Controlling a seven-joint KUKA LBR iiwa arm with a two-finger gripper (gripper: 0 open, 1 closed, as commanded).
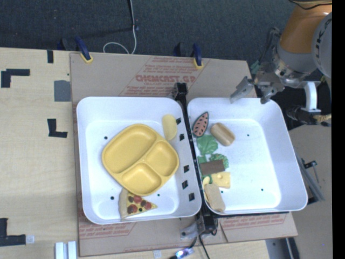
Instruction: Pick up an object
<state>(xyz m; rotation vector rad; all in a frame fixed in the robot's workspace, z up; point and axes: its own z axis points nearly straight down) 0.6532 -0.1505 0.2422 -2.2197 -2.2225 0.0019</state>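
Observation:
My gripper (253,93) hangs above the far rim of the right bin (269,161), with its two fingers (240,90) spread open and nothing between them. Along the right bin's left side lie a watermelon slice (200,124), a tan bread roll (222,134), green leafy pieces (207,144), a brown bar (211,167), a yellow cheese wedge (223,180) and a beige bread piece (214,198). The bread roll is the nearest of them to the gripper, well below and left of it.
The left bin (89,144) holds a yellow divided plate (141,158), a pale yellow piece (170,126) by its far right corner and a pizza slice (135,204) at the near edge. A black divider with clips (186,144) joins the bins. Blue clamps (83,52) hold the cardboard behind.

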